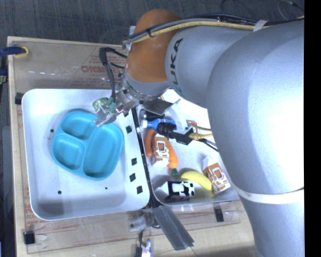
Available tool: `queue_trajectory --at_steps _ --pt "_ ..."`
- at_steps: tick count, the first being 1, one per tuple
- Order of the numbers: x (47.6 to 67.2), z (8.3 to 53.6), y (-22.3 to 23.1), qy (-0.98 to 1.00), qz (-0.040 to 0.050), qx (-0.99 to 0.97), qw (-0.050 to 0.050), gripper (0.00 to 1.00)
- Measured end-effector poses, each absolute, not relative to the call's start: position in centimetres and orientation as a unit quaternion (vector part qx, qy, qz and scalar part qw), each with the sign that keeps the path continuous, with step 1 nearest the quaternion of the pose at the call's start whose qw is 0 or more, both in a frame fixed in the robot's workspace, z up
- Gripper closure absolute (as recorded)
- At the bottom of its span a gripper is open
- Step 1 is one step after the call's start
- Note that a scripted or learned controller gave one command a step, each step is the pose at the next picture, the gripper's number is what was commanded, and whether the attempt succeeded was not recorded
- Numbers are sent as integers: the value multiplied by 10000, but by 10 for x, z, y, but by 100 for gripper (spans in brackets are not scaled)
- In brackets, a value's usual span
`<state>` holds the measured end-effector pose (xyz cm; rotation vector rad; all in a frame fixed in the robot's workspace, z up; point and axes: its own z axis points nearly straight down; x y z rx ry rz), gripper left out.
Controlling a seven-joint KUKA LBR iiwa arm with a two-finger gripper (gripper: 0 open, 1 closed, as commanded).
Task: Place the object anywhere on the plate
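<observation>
Plate, blue and split into three compartments, is sitting in the left bin, nothing lying on it yet. Nearest me, in the right bin, a banana and a black-and-white toy are lying together with a small carton just beside them; a carrot and another carton are resting a little farther in.

Farther on, the gripper is hovering over the plate's far rim, and something small, pale and greenish is showing at its tip. Whether that object is truly being pinched I cannot tell; the view is too blurred there to judge how the gripper is set.

Risk, to my eye: the tip is hanging right at the plate's edge rather than over a compartment, so a release here could be sending the object off the rim onto the bin floor. A light thing may also be bouncing out of such a shallow dish.
</observation>
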<state>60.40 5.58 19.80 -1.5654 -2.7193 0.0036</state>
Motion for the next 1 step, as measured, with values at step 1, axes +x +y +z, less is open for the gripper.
queue_trajectory --at_steps 1 --pt "604 198 56 -8666 11 -4990 18 0"
